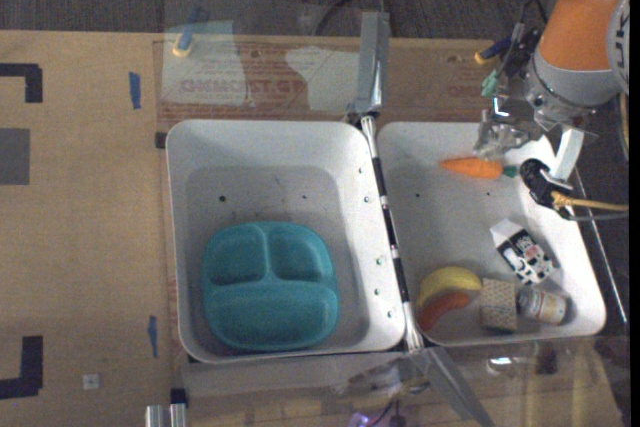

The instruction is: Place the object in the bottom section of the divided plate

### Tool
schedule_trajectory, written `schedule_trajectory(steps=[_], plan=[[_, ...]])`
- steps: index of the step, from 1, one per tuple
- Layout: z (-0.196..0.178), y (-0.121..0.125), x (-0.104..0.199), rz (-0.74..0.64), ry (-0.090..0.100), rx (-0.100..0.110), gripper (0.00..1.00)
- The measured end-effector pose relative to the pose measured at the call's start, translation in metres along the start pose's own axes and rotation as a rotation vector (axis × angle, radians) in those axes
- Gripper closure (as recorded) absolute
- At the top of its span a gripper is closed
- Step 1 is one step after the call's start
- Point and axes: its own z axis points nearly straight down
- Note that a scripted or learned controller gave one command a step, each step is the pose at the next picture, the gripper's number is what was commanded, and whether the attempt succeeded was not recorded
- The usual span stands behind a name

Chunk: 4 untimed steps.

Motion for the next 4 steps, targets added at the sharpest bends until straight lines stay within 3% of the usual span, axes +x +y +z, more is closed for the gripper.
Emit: schedule_trajectory(steps=[1,2,3,4], plan=[[-0.131,0.028,0.085,0.043,0.002,-0.003,1.00],[-0.096,0.007,0.141,-0.058,0.002,0.001,1.00],[-0.099,-0.026,0.181,-0.282,0.002,0.001,1.00],[-0.078,-0.024,0.265,-0.983,0.002,-0.008,1.00]])
